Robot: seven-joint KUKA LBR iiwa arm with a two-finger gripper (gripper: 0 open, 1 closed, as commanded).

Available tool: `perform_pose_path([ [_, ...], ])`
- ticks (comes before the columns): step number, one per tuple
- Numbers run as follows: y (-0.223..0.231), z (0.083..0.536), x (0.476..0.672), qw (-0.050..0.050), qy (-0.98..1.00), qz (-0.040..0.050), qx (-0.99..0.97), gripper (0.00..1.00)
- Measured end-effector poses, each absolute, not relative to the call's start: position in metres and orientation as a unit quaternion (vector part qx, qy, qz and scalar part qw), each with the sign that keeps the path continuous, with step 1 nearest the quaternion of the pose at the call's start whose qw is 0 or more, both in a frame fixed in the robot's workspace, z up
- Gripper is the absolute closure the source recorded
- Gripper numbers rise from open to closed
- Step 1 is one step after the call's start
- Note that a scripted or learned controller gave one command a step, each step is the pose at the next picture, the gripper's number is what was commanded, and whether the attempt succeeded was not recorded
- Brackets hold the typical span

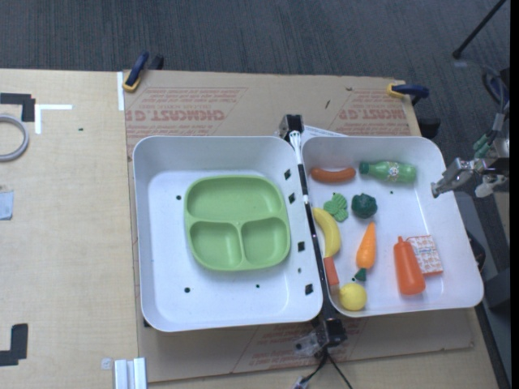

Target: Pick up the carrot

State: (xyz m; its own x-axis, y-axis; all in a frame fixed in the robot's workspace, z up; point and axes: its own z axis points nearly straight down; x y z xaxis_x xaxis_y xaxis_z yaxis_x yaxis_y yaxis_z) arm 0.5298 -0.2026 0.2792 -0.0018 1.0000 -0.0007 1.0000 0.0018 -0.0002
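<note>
The carrot (366,246) lies in the right bin (454,217), near its middle, tip pointing to the far side and its green stem end toward the near side, just by the lemon (352,297). To its left a banana (328,231) runs along the bin's left wall, with a thin red piece (332,271) just near of it. Just beyond the carrot sit two green pieces: a dark broccoli (364,206) and a lighter leafy piece (338,207). Farther still are a sausage (333,174) and a green bottle (388,170) lying on its side. To the carrot's right an orange bottle (408,266) lies touching a small red-and-white box (426,254).

The left bin (154,241) holds a green plate (238,222) with three compartments.

The gripper (444,186) is at the right bin's far right edge, well apart from the carrot and with nothing between its fingers; whether they are spread or closed cannot be told.

Both bins rest on cardboard (203,108) on the surface.
</note>
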Motion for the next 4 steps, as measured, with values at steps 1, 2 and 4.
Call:
perform_pose_path([
  [1, -0.160, 0.120, 0.542, 0.000, 0.710, -0.0002, 0.704, 0.00],
  [2, -0.100, 0.092, 0.524, -0.001, 0.640, -0.0001, 0.768, 0.00],
  [4, -0.069, 0.192, 0.494, 0.000, 0.521, -0.0003, 0.853, 1.00],
])
